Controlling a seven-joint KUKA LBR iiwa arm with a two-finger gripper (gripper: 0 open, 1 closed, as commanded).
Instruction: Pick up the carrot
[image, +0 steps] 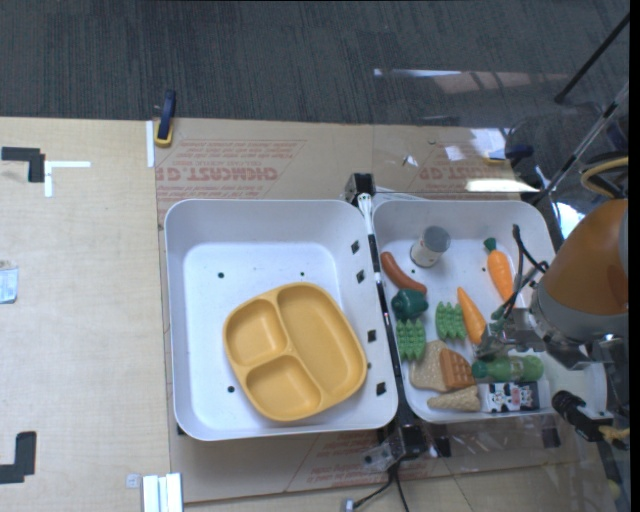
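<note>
— Two carrots lay in the right bin, the nearer just beside the gripper, the other carrot farther off.

— Was it holding one?

— I couldn't tell. The green bottle crowded underneath; it might have snagged that instead.

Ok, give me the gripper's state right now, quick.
Gripper: low in the right bin, beside a carrot; open or closed cannot be told, and nothing visibly held.
</note>
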